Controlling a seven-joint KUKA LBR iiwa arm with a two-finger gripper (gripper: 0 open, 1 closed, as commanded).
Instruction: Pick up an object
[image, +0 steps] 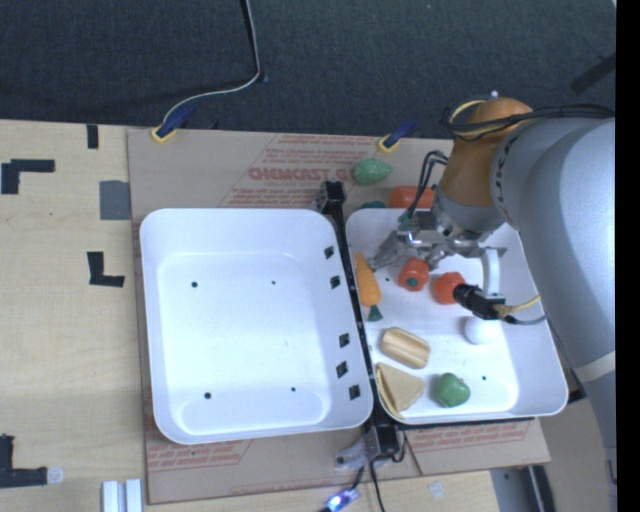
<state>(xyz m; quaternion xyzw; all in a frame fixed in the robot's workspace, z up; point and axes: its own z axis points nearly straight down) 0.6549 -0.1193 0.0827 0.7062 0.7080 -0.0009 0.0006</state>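
The grey arm (570, 230) bulks largest and closest to the lens, sweeping in from the right with its orange band (478, 160) just above the wrist. Below that band the tool (412, 252) hangs low over the right bin (530, 400), its metal fingers pointing down and to the left, and I cannot tell whether they are spread or pinched together. Right at the fingers sits a small red-orange object (413, 273), touching or nearly touching them; nothing shows clearly between them. Just beside it to the right lies a second red-orange piece (447, 287), and a white ball (478, 329) rests a little further along. At the bin's left wall an orange carrot-shaped toy (367, 282) lies lengthwise. Nearer the front edge are a tan bread roll (405, 347), a yellowish wedge (399, 388) and a green round toy (451, 389). Behind the tool, another orange piece (405, 197) peeks out, and a green object (371, 171) rests on the cardboard sheet (270, 175) behind the bin. The left bin (160, 330) sits alongside, their walls touching, on the tabletop (60, 330).
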